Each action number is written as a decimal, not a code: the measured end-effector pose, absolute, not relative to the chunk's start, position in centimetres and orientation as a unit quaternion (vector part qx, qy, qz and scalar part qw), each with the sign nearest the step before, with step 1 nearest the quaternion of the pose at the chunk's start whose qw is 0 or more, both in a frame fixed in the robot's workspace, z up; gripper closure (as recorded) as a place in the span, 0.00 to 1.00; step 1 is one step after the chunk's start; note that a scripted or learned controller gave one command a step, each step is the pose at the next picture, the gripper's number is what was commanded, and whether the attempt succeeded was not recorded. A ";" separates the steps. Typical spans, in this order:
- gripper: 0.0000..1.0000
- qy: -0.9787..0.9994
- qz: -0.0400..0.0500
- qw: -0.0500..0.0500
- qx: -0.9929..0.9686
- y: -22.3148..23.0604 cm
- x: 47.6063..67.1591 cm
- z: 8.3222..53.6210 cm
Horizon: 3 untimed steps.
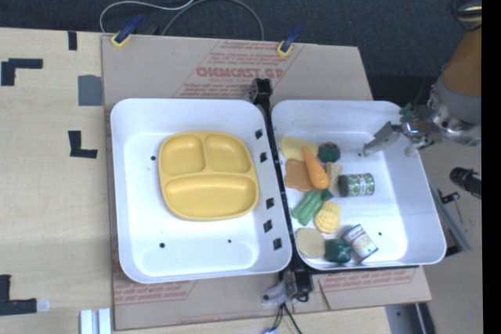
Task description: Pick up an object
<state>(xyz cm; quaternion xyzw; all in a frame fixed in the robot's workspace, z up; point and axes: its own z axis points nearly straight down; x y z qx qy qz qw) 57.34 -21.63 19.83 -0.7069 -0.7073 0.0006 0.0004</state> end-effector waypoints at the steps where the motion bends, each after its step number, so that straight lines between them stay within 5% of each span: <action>1: 0.00 -0.710 -0.001 -0.001 -0.704 -14.7 65.0 8.4; 2: 0.00 -0.707 -0.001 -0.004 -0.707 -14.1 62.9 8.7; 3: 1.00 -0.708 -0.001 -0.003 -0.706 -14.1 63.0 9.8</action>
